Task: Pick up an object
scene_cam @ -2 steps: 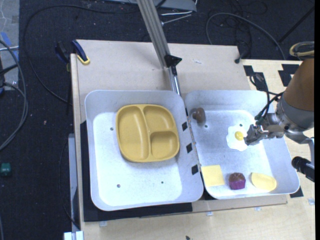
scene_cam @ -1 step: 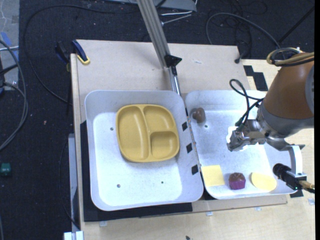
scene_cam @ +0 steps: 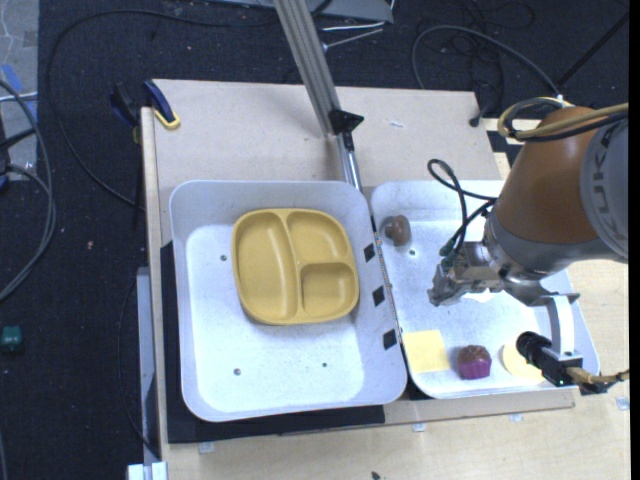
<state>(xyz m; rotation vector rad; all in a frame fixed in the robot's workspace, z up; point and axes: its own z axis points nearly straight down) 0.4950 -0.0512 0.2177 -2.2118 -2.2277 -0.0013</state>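
In the right bin [scene_cam: 425, 200] lie a small brown round object [scene_cam: 397, 230] near its far left corner, a flat yellow square [scene_cam: 425, 350] near the front left, a purple lump [scene_cam: 473, 361] to that square's right, and a pale yellow disc [scene_cam: 517, 358] partly hidden by the arm's hardware. My gripper [scene_cam: 447, 286] hangs over the middle of the right bin, between the brown object and the purple lump, touching none of them. Nothing shows between its tips.
The left bin [scene_cam: 200, 368] holds a yellow three-compartment plate [scene_cam: 295, 265]. The orange-banded arm [scene_cam: 560, 193] covers the right bin's right side. A slanted metal pole [scene_cam: 315, 63] crosses the bench's back. A black cable [scene_cam: 450, 183] loops above the gripper.
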